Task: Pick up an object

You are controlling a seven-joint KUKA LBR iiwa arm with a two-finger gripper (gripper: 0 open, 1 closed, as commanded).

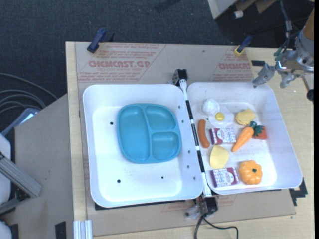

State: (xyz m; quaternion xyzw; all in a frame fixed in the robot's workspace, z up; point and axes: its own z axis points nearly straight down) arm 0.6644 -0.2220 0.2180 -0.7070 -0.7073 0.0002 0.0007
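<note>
while the toy foods sit untouched in the right bin [284, 148], among them a carrot [242, 138], a pumpkin [250, 172], a sausage [203, 133] and two small cartons [222, 135], the gripper [275, 76] hangs above that bin's far right corner. its fingers are spread and hold nothing. a blue divided plate [148, 132] lies in the left bin [99, 148].

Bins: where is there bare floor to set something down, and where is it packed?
Left bin: bare floor rings the blue tray, widest below it and to its left. Right bin: the toy food crowds the middle, from egg down to pumpkin; bare strips remain along the top and right walls.
</note>
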